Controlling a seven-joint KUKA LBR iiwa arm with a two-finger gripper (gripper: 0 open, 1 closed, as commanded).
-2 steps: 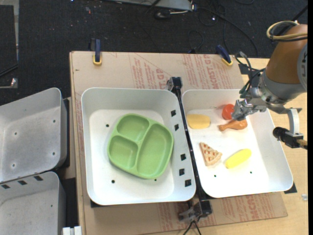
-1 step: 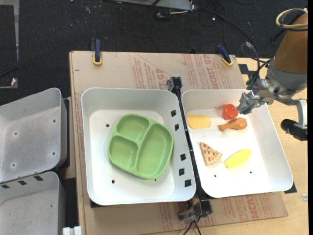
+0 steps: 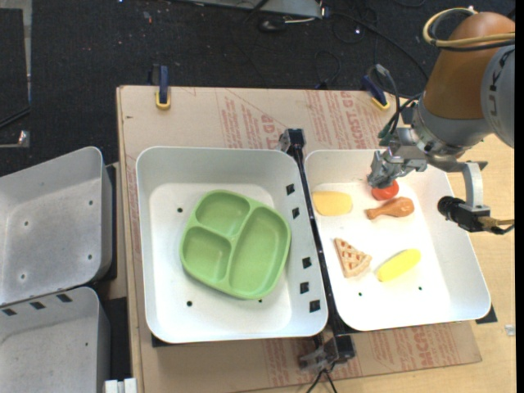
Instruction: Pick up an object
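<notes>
A yellow toy is lying nearest in the right bin, beside a waffle slice. The gripper is hanging directly over a red tomato near a drumstick; whether it is gripping, I cannot tell.

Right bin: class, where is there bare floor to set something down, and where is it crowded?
In the right bin, bare floor lies along the near edge below the waffle slice and yellow piece, and along its right wall. The far half is crowded: gripper, red piece, drumstick, pale yellow piece.
</notes>
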